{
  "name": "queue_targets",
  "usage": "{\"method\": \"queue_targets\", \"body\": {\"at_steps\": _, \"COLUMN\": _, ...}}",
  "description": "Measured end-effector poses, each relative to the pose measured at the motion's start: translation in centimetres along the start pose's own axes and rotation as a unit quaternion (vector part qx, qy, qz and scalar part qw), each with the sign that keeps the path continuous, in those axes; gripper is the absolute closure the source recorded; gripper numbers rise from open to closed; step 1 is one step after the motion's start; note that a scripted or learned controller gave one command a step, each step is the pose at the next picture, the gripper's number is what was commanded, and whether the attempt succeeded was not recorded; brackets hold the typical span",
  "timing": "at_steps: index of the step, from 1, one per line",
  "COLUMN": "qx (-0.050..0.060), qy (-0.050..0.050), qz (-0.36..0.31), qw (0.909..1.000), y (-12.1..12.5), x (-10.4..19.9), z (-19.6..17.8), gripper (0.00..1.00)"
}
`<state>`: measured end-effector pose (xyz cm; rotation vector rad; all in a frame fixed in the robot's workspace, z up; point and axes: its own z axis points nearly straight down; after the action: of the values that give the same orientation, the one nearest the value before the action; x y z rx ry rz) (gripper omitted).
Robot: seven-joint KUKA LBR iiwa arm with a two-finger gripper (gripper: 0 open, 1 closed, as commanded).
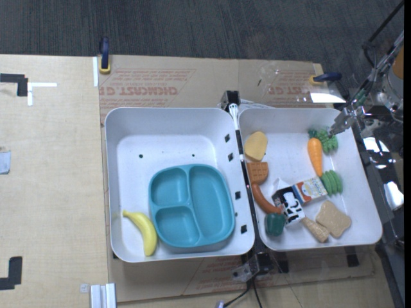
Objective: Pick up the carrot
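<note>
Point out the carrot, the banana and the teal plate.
carrot (314,156): camera view, middle of its orange body.
banana (147,231): camera view, middle of its curve.
teal plate (207,197): camera view, floor of its largest compartment.

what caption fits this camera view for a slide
Gripper at the right bin's far edge, near the carrot.

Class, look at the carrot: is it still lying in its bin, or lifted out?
Lying in the bin. The carrot rests flat on the right bin's floor, and the gripper is beside it, not around it.
</note>
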<state>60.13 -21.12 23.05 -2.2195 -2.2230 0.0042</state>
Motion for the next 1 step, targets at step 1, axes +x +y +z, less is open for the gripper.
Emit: {"method": "queue_targets", "body": {"at_steps": 1, "qx": -0.001, "qy": 0.01, "qz": 0.07, "qw": 0.9975, "y": 1.94, "x": 0.13, "z": 13.8, "gripper": 0.0}}
